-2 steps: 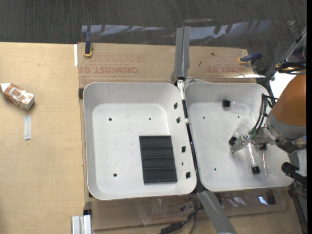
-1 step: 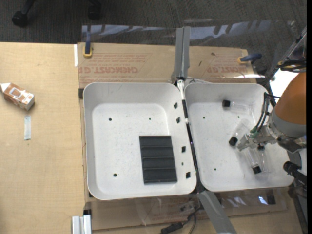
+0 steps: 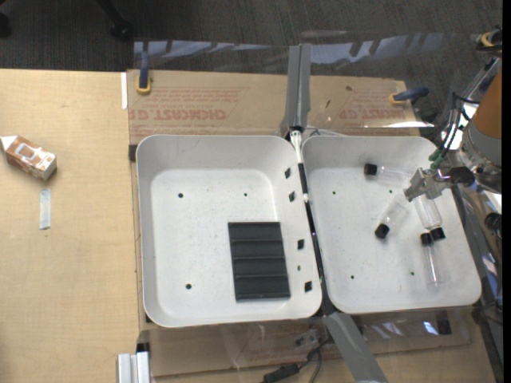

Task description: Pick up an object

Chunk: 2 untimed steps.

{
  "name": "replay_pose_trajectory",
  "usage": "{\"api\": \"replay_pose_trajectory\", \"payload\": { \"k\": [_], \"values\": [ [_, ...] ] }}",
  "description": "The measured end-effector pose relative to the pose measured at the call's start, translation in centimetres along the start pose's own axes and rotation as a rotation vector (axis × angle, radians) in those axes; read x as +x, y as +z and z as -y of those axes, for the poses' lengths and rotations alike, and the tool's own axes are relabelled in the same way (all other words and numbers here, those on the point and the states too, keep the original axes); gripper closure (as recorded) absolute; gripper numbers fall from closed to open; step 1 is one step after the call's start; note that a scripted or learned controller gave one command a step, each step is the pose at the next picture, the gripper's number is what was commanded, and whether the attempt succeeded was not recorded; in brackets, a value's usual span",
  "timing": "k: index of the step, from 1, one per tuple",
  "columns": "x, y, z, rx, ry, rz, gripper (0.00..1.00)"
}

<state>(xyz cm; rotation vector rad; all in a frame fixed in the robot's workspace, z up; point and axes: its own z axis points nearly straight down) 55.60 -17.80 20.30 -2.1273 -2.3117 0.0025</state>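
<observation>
Standing at the near edge of the worktop (image 3: 72,294), I see a black ribbed rectangular block (image 3: 259,260) lying flat in the left shallow white bin (image 3: 152,238): count one.

Right shallow white bin (image 3: 335,286): three clear plastic tubes with black caps. One lies near the right wall (image 3: 431,254), cap toward the middle of the bin. One lies mid-bin (image 3: 391,218), its cap at the near end. One sits toward the far wall (image 3: 379,171).

The grey two-finger gripper (image 3: 427,183) hangs over the right part of that bin, between the far tube and the right-hand one, touching neither as far as I can judge. Whether the fingers are wide or narrow I cannot tell; nothing visibly sits between them.

Risk, as I judge it: the tubes are round, smooth and see-through, so a closing grip could roll one sideways, and a descent between tubes would close on air.

Off to the left, a small orange-and-white carton (image 3: 30,158) rests alone.
</observation>
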Motion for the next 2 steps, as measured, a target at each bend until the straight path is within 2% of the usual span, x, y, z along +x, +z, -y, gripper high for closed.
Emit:
{"api": "replay_pose_trajectory", "payload": {
  "k": [1, 2],
  "values": [
    [2.7, 1.8, -7.0, 0.000, -0.023, 0.000, 1.00],
    [7.9, -0.2, -11.0, -0.001, -0.015, 0.000, 1.00]
  ]
}}
